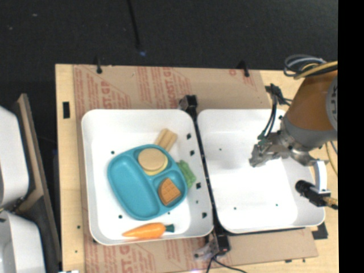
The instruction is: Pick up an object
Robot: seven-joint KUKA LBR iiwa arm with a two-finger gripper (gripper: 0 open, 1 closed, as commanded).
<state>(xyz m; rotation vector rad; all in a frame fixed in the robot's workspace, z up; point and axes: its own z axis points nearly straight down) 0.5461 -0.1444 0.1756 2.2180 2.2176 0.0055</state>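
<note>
From my seat I start at the near edge: a carrot [149,230] lies flat along the near wall of the left bin [91,152], stalk end pointing right, apart from everything else, which makes it the easiest thing to reach. Just beyond it sits a blue tray [133,189], tilted on the bin floor, and it carries a brown slice of bread [169,191] in its near right pocket and a round biscuit [153,159] in the far one. A green piece [187,174] pokes out from under the tray's right side, and a pale wooden block [166,137] leans at the tray's far edge.

Every candidate for picking is in that left bin. My gripper [261,154] hangs low in the right bin [250,209], near its middle, well apart from them. I cannot tell how its fingers stand; I see nothing between them. I judge the pick not yet begun.
</note>
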